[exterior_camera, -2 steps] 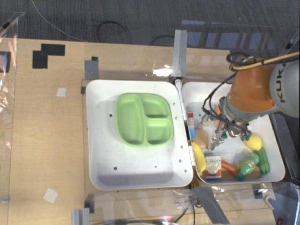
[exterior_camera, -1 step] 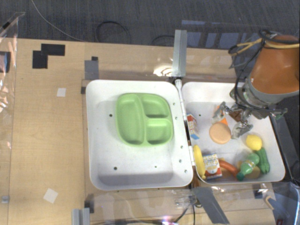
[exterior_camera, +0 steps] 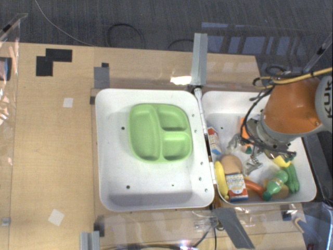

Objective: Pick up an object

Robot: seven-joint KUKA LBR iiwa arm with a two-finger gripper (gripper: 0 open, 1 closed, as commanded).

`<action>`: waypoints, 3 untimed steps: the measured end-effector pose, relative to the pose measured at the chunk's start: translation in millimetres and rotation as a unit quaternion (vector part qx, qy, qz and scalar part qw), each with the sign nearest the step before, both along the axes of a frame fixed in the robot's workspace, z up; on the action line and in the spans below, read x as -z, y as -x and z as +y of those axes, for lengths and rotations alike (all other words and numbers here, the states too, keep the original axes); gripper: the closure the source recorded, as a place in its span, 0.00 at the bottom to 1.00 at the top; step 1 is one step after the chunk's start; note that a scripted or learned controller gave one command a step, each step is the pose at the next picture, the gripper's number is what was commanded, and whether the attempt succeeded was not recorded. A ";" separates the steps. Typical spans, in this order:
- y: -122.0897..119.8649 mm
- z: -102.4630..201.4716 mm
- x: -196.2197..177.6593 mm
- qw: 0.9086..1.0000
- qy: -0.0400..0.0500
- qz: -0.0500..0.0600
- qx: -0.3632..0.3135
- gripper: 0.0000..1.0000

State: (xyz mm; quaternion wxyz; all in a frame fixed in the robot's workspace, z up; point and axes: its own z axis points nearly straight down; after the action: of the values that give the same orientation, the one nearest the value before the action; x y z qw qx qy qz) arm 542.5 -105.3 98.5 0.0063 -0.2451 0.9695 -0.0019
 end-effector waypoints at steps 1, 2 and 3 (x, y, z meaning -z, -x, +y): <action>0.8 0.4 1.3 1.000 0.000 0.001 0.000 0.00; -85.5 -6.6 9.3 1.000 0.000 -0.001 0.027 0.00; -89.4 -5.6 -6.0 1.000 -0.001 -0.007 0.026 1.00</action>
State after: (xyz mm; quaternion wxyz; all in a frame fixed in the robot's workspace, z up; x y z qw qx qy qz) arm 631.8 -111.0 104.5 0.0130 -0.2195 0.9755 -0.0031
